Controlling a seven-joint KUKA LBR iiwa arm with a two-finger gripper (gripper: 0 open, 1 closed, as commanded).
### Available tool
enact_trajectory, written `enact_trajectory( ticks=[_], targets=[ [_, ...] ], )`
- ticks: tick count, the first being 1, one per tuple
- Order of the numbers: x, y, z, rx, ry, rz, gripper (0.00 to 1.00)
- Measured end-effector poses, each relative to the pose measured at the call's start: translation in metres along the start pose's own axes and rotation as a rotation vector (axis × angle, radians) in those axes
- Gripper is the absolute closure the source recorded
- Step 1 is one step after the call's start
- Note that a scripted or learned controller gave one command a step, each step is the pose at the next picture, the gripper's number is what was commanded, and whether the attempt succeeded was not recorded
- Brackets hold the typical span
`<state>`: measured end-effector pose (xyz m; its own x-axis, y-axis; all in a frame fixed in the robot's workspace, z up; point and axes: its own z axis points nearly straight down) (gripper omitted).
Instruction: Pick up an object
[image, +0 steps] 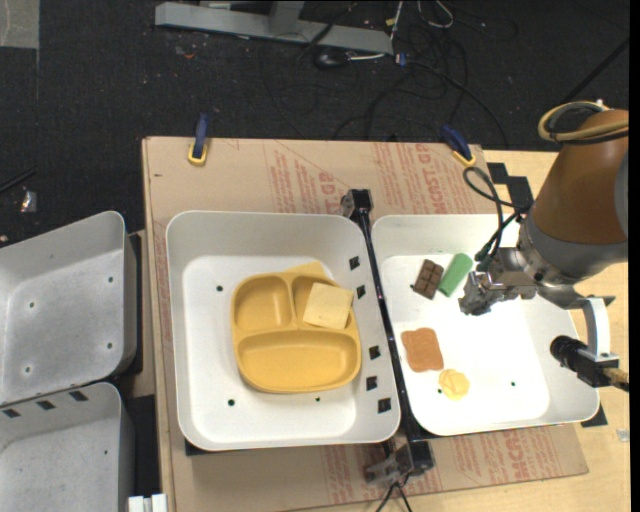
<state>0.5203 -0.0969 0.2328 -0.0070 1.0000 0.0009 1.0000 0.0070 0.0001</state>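
— Gripper (480, 297) first: where is it?
— Over the right bin (560, 400), just right of a green cylinder-shaped block (456, 274). Whether it is released or clenched, I cannot tell; it is too dark and small.
— And the pickable things?
— Beside the green block's left end lies a brown chocolate-bar piece (428, 279), touching or nearly so. Lower down sit a reddish-brown flat piece (423, 350) and, just below it, a small yellow item (453, 383).
— The left bin (200, 400)?
— It holds a yellow divided tray (295, 362) with a pale square block (327, 306) resting in its upper right compartment.
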Motion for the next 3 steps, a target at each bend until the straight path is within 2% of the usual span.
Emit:
enact_trajectory(
  ticks=[3],
  targets=[
    [0.161,0.019,0.024,0.001,0.001,-0.002,1.0]
  ],
)
